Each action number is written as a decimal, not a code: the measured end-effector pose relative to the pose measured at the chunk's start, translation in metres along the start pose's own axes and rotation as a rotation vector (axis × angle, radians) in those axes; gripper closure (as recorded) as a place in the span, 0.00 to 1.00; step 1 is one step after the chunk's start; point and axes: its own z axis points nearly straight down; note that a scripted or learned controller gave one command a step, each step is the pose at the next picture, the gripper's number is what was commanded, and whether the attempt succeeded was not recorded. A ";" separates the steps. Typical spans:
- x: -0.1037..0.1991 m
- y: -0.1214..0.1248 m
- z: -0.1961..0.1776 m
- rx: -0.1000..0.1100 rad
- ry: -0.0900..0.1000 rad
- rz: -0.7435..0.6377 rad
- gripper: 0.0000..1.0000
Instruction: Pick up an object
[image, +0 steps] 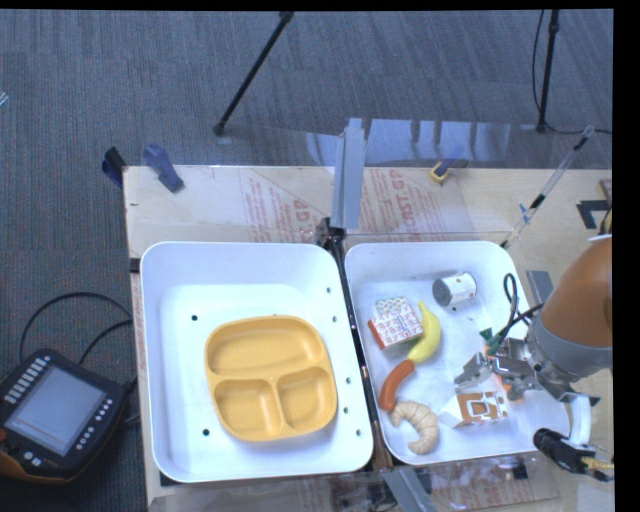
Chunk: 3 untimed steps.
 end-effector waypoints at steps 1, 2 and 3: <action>-0.001 0.000 -0.009 0.003 0.001 0.004 1.00; -0.001 0.000 -0.009 0.003 0.001 0.006 0.00; -0.001 0.000 -0.017 0.007 0.004 0.007 1.00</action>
